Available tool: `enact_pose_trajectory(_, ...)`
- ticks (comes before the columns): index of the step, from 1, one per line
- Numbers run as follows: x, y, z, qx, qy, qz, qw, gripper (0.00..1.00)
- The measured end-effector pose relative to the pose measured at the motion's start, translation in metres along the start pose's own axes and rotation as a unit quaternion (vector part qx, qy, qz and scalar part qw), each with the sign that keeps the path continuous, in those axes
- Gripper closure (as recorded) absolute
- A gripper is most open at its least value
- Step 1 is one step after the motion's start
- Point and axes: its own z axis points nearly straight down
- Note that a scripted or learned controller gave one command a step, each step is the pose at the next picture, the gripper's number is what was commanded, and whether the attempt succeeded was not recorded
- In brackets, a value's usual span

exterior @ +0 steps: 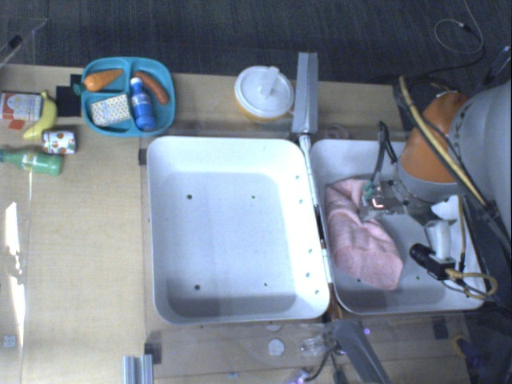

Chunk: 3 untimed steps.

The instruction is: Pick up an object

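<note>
A crumpled pink cloth (362,237) lies in the right bin (352,158), along its left side. My gripper (376,200) is down in that bin, at the cloth's upper right edge, touching or just above it. The arm's grey body and orange band cover the bin's right half. The left bin (228,226) stands beside it with a bare white floor.
A blue divided tray (128,94) with toy food sits at the back left. A banana (42,117), a small can (59,142) and a green bottle (32,162) lie on the left of the bench. A white lidded cup (264,92) stands behind the bins.
</note>
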Motion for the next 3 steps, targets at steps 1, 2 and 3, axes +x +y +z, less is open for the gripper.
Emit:
enact_pose_trajectory(1, 0.001, 0.0, 0.002, 0.001, 0.001, 0.0, 1.0, 0.0)
enact_pose_trajectory(2, 0.001, 0.002, -0.007, -0.001, 0.0, -0.002, 1.0, 1.0)
enact_pose_trajectory(3, 0.018, 0.006, -0.071, 0.01, 0.003, 0.073, 0.9973, 1.0)
